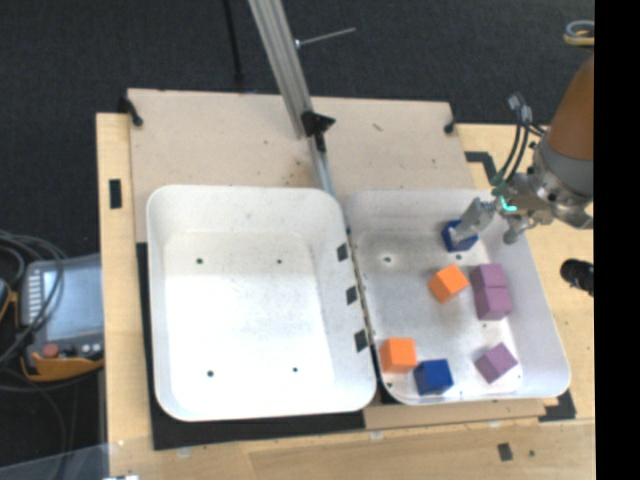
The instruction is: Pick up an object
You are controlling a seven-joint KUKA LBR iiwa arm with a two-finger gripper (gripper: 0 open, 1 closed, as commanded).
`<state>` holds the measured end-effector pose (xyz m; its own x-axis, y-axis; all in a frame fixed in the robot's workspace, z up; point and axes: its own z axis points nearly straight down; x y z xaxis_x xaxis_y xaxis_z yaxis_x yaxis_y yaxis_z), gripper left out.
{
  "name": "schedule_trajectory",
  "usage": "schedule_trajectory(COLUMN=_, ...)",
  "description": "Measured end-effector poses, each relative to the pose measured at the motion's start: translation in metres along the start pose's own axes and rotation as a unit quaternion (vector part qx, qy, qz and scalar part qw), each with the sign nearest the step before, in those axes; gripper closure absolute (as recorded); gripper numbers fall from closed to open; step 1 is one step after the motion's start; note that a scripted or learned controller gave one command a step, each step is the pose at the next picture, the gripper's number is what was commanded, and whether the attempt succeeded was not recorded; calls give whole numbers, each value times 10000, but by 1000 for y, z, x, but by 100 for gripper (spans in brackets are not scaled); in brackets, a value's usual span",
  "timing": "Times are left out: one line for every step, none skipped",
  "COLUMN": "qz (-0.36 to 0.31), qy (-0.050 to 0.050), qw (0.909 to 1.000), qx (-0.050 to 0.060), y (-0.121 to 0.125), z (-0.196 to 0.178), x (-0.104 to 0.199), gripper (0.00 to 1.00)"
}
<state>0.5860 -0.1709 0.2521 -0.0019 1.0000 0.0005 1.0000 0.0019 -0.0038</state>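
Observation:
The right bin (520, 388) holds several small blocks. A blue block (458, 236) lies at its far side, with an orange block (449, 282) and a long purple block (490, 290) just nearer. Along the front edge sit another orange block (400, 353), a blue block (433, 376) and a purple block (495, 362). My gripper (497, 220) hangs over the bin's far right part, open, with nothing between its fingers. Its left finger (477, 216) stands right beside the far blue block, which lies outside the gap.
The left bin (165, 268) sits beside the right one, a raised rim between them. A slanted aluminium post (285, 58) rises behind the bins. A pendant with cables (60, 313) lies off the bench at far left.

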Motion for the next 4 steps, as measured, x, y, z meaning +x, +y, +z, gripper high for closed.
schedule_trajectory(qz=-3, qy=-4, qw=10000, qx=-24, y=1, z=-3, x=0, gripper=0)
schedule_trajectory(qz=14, qy=-9, qw=10000, qx=2, y=7, z=49, x=-9, gripper=0)
schedule_trajectory(qz=23, qy=-9, qw=10000, qx=0, y=8, z=93, x=-16, gripper=0)
schedule_trajectory(qz=36, qy=-11, qw=10000, qx=-46, y=15, z=130, x=-19, gripper=0)
